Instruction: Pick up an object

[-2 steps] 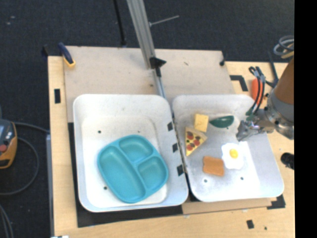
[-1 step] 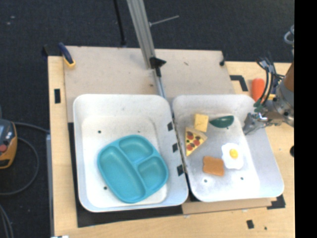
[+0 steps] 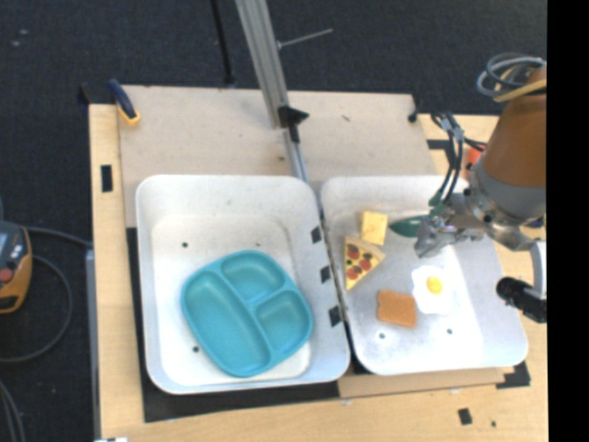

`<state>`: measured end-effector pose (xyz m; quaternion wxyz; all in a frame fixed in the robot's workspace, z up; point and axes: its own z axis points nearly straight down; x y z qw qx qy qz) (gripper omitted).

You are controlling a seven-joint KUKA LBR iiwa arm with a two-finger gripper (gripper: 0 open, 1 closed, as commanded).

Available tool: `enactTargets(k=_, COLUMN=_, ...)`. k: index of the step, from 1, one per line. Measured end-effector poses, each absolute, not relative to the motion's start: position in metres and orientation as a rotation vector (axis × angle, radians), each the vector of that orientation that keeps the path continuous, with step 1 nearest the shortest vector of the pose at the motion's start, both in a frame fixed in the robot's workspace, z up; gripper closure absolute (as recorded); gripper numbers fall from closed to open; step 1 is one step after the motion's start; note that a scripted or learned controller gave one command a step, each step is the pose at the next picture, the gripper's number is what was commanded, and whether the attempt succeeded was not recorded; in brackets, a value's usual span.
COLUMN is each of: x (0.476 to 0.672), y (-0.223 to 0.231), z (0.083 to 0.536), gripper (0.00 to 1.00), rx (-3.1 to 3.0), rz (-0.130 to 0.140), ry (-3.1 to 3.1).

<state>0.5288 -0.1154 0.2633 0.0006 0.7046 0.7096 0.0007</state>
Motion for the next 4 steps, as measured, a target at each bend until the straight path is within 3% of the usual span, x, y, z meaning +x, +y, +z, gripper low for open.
enactTargets(k=4, x=0.513, y=0.088, z=0.242, gripper=1.00, rx=2.213, rz=0.003, ry=2.230)
